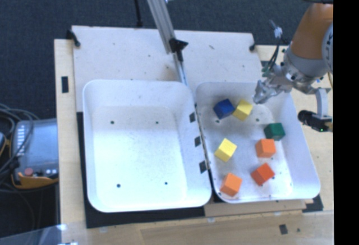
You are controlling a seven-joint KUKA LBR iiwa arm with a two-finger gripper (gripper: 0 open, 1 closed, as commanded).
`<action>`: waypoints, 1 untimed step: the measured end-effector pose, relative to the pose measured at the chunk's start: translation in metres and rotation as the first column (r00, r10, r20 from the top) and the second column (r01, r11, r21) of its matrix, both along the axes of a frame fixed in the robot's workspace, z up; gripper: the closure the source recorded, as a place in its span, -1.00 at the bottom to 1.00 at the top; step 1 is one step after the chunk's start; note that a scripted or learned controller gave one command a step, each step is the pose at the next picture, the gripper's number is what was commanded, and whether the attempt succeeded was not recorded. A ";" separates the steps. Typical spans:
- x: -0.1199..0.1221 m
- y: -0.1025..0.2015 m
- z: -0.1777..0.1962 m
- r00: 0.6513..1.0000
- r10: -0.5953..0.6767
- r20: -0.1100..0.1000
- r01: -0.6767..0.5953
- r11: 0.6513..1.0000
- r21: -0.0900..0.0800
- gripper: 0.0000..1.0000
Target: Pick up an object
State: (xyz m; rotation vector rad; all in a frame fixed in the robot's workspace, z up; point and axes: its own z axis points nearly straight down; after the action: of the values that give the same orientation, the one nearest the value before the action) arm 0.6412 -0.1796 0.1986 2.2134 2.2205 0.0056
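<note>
You have two white bins side by side on the bench: the left bin (140,143) and the right bin (297,176), which holds every block. Above them the arm (311,36) reaches in from the right, grey with its orange band, and a slanted metal pole (160,8) crosses the far side of the bench down to the gap between the bins. Off the bench at the left you can see a grey box (36,148) with cables. Count seven blocks in the right bin: three orange, two yellow, one blue and one green. The blue block (224,108) sits at the far left of that bin, touching or just beside the far yellow block (244,110) on its right. The green block (274,131) lies to the right, with one orange block (266,148) just near of it. The near yellow block (226,149) sits left of centre. The other two orange blocks lie at the near side, one (262,173) to the right and one (231,184) close to the near left rim. The gripper (261,96) hangs over the far part of the right bin, just right of the far yellow block. Nothing you can see sits between its tips, and you cannot tell from this angle how wide it stands or whether it touches the bin floor.
</note>
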 end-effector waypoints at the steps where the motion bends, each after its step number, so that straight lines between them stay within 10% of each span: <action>1: 0.001 -0.002 0.036 1.000 0.003 -0.001 -0.003 1.000 0.000 1.00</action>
State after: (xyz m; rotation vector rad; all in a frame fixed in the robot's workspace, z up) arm 0.6423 -0.1814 0.2344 2.2107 2.2241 0.0046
